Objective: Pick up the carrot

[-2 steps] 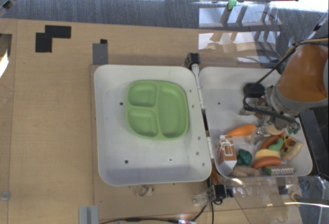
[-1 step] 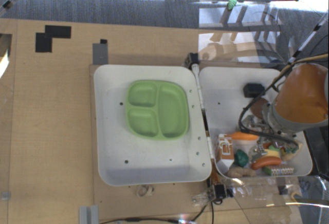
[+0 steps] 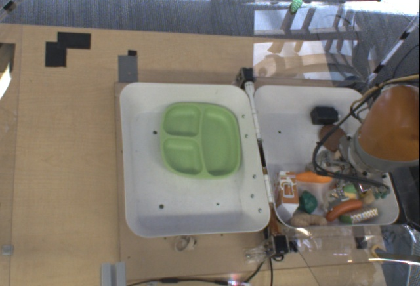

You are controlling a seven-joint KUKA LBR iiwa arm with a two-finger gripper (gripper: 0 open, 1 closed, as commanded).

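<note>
Arm [image 3: 387,130] is reaching in from the right, orange band facing up. Wrist is pointing down and left; cables are looping around it.

Wooden bench [image 3: 65,166] — two white bins: left [image 3: 141,212], right [image 3: 289,107], side by side.

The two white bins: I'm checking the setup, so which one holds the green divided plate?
The left bin holds the green divided plate. The right bin instead has a heap of small items at its near end, under the arm.
</note>
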